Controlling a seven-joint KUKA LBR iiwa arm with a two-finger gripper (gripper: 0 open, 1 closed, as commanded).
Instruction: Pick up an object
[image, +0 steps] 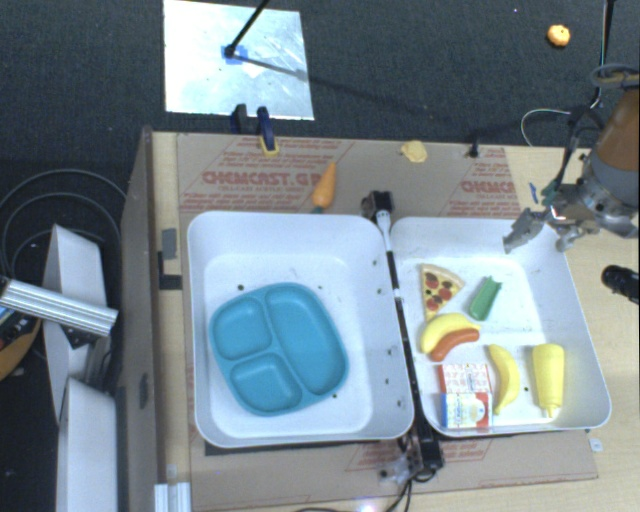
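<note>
My gripper (547, 230) hangs over the far right corner of the right bin (575, 290), its two fingers spread open with nothing between them. Below it in that bin lie a pizza slice (438, 288), a green piece (484, 298), a hot dog (450, 333), a banana (505, 377), a yellow bottle (547, 377) and a red-and-white carton (465, 394). The gripper stands apart from all of them, up and to the right of the green piece.
The left bin (230, 250) holds a blue divided plate (277, 346). A carrot (324, 186) and a small yellow item (414, 152) lie on the cardboard behind the bins. A black divider (395, 300) runs between the bins. Cables hang near the arm.
</note>
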